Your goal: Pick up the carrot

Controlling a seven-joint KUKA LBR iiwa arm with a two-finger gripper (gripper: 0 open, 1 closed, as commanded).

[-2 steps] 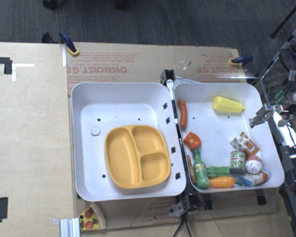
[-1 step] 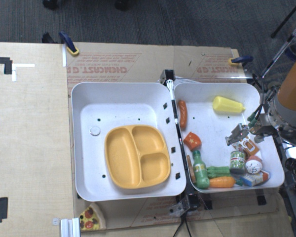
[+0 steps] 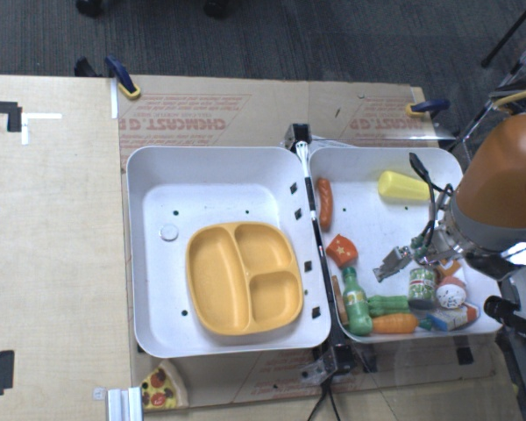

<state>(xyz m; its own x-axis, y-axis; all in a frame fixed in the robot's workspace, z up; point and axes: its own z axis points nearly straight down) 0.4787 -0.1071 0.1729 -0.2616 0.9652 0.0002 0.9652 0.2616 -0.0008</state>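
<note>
The orange plastic carrot (image 3: 394, 324) lies at the right-hand white bin's (image 3: 366, 169) six o'clock, wedged against a green bottle (image 3: 355, 302). The gripper (image 3: 394, 262) hovers at its twelve o'clock (jaws' state I cannot tell); crowding neighbours risk a mis-grab.
</note>
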